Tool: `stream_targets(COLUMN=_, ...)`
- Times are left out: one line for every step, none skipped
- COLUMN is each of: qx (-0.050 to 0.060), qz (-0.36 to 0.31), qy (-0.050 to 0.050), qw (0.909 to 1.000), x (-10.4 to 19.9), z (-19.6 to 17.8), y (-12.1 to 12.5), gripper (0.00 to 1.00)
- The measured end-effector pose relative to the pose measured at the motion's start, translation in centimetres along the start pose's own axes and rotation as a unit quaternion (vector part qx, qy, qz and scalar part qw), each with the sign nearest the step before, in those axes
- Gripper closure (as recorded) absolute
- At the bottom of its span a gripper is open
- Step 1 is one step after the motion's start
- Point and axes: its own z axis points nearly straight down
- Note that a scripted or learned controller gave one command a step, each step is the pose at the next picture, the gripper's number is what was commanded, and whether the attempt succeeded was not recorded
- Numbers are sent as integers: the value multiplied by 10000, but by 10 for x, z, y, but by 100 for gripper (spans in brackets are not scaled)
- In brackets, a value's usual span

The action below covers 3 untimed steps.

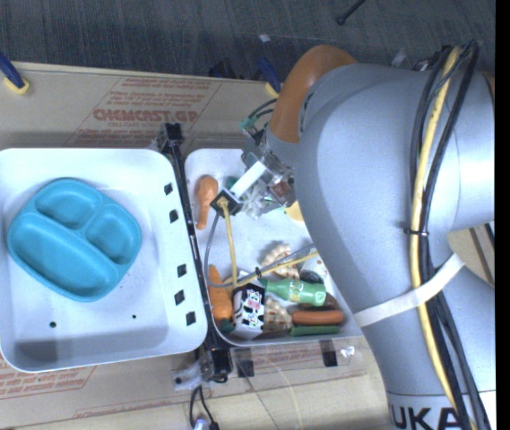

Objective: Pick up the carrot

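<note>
From the camera view, your hand (259,184) hangs over the top of the right bin (203,161), just beside an orange carrot (205,195) lying along that bin's left wall; whether it is released or clenched you cannot tell. Another orange piece (221,301) sits lower down among the toy clutter. Come down straight along the wall. The left bin (21,348) holds a blue divided plate (73,237); the cardboard-covered counter (102,106) leaves little room.
</note>
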Motion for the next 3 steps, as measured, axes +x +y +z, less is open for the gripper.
stream_targets(qx=8, qz=-14, qy=-11, qw=10000, x=0, z=1, y=-1, gripper=0)
stream_targets(qx=-80, qz=-500, qy=94, qw=9987, x=-45, z=-94, y=-73, gripper=0)
stream_targets(qx=-38, qz=411, qy=24, qw=9991, x=-49, z=-13, y=-18, gripper=0)
